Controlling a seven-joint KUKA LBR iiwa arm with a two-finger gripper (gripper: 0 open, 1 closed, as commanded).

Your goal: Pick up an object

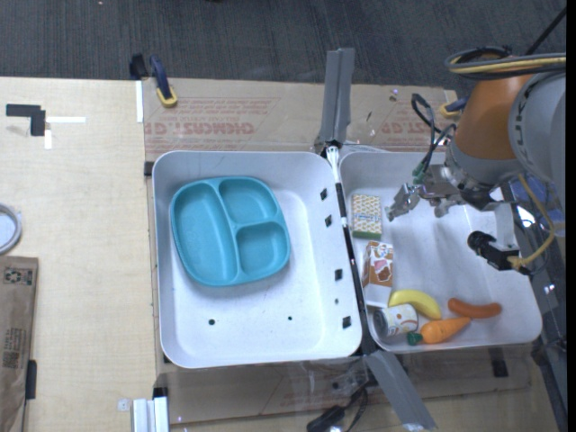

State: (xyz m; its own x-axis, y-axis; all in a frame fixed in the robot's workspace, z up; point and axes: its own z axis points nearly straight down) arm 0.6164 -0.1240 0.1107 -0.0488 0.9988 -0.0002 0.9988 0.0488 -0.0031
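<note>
My gripper (423,203) hangs over the upper part of the right bin (513,336), below the orange-banded wrist, and it is open with nothing between its fingers. Just left of it lies a small green-and-yellow patterned box (366,214). Below that box is a brown-and-white carton (380,264). Along the bin's front lie a banana (416,302), a small can (394,320), a carrot (443,329) and a reddish sausage (474,309). None of these touches the gripper.
The left bin (180,331) holds a blue divided plate (231,230). A grey divider (346,250) separates the two bins. Black cables (495,250) trail from the arm over the right bin's right side. Bare white floor lies under the gripper.
</note>
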